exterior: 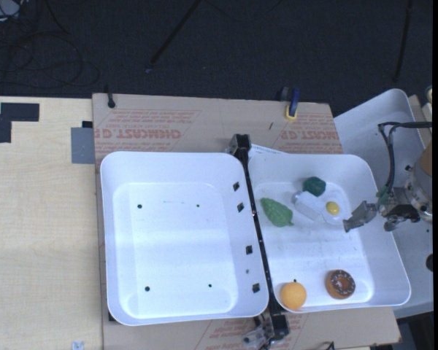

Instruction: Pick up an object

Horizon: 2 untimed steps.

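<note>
Two shallow white bins sit side by side on a cardboard sheet [204, 126]. The left bin [117, 188] holds no items. The right bin [379, 268] holds five items. A dark green block [314, 187] lies toward 12 o'clock of the bin's centre, touching a clear plastic piece [306, 206]. A small yellow ball [332, 209] lies just beside that piece. A light green leafy toy [277, 213] lies toward 9 o'clock, near the divider. An orange ball [293, 295] sits at 7 o'clock against the front wall. A brown doughnut [340, 284] sits at 5 o'clock. The gripper [369, 216] hangs at 3 o'clock over the bin's right edge; nothing sits between its fingers, and whether the claw is wide or narrow cannot be told.
</note>
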{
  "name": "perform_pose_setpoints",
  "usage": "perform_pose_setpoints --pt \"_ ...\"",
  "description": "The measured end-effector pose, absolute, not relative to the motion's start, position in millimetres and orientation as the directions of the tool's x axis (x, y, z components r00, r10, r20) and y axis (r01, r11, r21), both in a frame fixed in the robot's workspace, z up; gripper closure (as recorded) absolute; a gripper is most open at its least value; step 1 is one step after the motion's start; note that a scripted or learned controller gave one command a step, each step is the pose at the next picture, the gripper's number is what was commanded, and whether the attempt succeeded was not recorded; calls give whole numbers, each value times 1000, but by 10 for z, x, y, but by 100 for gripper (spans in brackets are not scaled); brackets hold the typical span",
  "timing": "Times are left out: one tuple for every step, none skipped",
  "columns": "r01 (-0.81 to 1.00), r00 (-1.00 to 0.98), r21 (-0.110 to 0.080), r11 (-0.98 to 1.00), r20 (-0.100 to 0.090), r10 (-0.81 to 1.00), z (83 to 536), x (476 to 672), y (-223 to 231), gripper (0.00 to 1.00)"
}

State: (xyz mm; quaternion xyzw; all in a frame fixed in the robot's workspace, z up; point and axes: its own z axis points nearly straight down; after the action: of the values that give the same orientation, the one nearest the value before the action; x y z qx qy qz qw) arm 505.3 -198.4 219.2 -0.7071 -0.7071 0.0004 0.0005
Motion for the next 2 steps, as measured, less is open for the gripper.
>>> perform_pose_setpoints --pt "1000 0 0 0 -1 1000 2497 5049 -2136 0" --pt "1000 0 -11 0 4 1000 1535 4834 -2122 0"
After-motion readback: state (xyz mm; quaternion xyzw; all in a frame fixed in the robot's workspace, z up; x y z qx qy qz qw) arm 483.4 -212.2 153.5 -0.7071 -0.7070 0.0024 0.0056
